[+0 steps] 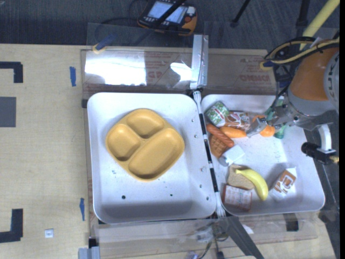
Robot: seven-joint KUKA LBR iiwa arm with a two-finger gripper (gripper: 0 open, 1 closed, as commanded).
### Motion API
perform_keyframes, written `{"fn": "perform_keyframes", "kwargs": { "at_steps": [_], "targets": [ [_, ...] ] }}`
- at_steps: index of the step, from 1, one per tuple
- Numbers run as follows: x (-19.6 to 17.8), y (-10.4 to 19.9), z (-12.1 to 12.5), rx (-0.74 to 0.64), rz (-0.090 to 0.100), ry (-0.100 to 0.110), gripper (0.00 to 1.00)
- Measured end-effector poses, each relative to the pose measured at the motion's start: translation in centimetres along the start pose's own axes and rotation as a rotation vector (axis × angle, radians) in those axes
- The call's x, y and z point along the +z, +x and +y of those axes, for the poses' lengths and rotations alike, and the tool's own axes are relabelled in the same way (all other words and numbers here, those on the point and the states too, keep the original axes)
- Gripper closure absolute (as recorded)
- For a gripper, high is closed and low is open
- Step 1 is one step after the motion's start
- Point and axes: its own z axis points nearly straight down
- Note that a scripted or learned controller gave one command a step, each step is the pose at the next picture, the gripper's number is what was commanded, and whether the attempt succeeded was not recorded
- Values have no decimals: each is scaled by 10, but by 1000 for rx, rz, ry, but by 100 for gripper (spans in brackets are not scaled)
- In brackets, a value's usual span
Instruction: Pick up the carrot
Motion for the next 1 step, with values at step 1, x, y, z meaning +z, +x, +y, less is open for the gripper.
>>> {"fn": "perform_keyframes", "kwargs": {
  "at_steps": [1],
  "targets": [
    [17,-8,-11,-101,12,19,100]
  ]
}}
